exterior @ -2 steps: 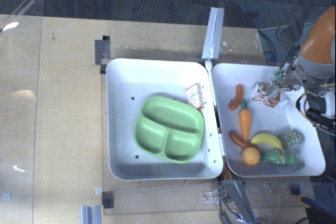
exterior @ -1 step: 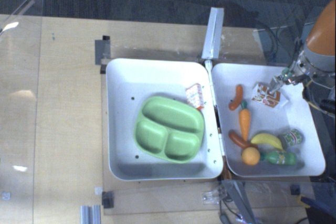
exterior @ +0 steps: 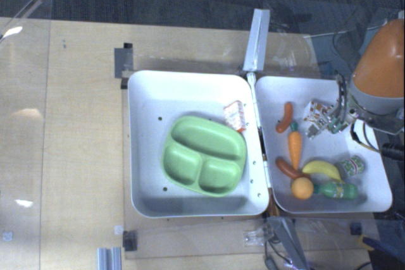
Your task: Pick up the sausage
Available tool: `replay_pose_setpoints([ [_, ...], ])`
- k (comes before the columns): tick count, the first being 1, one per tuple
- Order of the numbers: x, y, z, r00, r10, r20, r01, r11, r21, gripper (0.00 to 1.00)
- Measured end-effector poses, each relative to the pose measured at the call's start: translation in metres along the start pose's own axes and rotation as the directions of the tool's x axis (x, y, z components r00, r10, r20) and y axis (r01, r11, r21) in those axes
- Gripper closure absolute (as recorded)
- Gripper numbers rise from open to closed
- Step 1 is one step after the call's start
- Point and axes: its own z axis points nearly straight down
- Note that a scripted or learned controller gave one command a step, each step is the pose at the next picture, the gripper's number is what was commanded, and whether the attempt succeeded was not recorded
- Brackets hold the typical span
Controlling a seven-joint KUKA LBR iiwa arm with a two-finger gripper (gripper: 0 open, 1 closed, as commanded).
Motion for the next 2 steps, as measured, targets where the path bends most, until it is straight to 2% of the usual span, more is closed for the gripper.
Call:
replay_pose_setpoints([
  [1, 0.062, 0.011, -0.012, 0.971, -0.239, 0.000, 0.239, 0.971, 0.000, 1.00],
  [2, 0.078, -0.022, 0.079, 0.999, -0.047, -0.003, 0.047, 0.999, 0.002, 1.00],
])
